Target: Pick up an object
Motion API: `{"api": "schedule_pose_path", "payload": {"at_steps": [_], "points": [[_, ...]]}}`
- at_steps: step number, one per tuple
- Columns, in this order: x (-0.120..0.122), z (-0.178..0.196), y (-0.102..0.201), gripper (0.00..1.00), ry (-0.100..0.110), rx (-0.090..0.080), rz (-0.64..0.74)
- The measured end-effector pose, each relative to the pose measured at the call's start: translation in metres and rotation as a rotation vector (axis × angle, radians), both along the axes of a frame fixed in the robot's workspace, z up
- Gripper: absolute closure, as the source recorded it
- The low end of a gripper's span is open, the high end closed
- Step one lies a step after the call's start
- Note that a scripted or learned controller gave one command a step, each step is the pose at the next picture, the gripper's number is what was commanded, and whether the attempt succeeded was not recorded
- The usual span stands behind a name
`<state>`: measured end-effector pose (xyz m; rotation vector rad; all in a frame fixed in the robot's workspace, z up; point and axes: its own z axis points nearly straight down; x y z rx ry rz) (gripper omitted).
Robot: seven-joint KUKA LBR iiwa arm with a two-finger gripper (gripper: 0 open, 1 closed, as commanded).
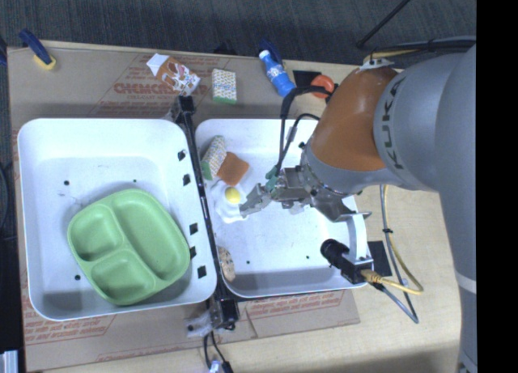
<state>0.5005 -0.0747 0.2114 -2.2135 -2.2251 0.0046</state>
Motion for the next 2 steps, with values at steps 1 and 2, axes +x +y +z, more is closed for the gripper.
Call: {"api": "schedule_pose_path", "payload": {"at_steps": [1,2], "points": [[0.0,0.0,0.0,0.0,0.0,0.0,0.0],[0.0,0.0,0.0,0.0,0.0,0.0,0.0]]}}
